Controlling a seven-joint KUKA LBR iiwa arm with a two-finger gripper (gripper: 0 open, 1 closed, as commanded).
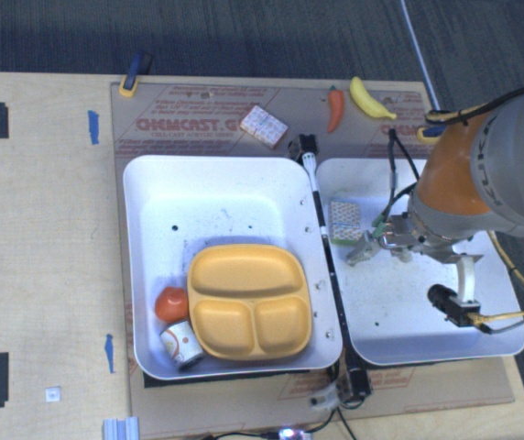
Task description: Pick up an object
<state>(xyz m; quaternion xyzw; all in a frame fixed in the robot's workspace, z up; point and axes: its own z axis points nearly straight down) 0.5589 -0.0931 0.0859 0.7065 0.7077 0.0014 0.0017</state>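
The arm (pixel 468 177) is reaching in over the right bin (pixel 427 333), its gripper (pixel 365 246) hanging low beside a small grey-green object (pixel 344 220) near that bin's left wall; whether anything is sitting between the gripper's tips cannot be told; the left bin (pixel 216 186) is holding a yellow 3-compartment tray (pixel 248 301), with a red-orange ball (pixel 172 304) and a small white can (pixel 181 343) lying just beside its left edge.
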